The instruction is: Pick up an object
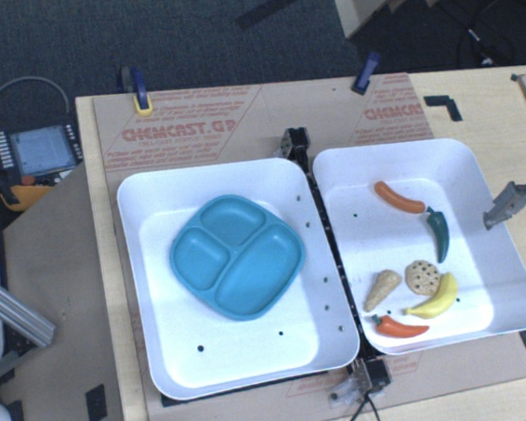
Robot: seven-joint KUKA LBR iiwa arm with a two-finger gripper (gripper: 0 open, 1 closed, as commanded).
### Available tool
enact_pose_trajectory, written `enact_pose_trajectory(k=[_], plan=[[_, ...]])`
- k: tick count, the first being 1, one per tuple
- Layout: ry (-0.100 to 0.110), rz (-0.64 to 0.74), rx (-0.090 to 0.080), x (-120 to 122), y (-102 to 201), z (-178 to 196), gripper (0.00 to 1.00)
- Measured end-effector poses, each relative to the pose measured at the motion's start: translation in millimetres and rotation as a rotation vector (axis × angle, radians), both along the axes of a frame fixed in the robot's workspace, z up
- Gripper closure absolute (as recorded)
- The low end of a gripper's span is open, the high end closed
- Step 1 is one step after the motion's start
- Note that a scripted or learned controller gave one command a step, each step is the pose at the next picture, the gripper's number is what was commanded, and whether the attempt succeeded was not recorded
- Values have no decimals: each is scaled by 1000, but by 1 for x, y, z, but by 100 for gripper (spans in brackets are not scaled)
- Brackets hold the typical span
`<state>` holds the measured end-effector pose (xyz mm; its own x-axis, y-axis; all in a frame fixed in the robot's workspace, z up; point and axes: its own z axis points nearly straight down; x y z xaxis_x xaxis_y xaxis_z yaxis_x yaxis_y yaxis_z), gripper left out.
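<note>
Nothing picked yet — your tool (pixel 510 204) sits at the right bin's (pixel 501 255) edge, grip state unclear; sausage (pixel 399 197), banana (pixel 436 299) untouched.

Blue divided plate (pixel 239 268) in a white bin (pixel 150 291); yellow banana (pixel 435 300), teal pepper (pixel 438 232), speckled cookie (pixel 422 278)
</note>
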<state>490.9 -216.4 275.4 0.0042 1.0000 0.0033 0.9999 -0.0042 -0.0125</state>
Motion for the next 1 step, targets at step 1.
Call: enact_pose_trajectory(k=[1], plan=[[-12,4,-4,2,1,6,0]])
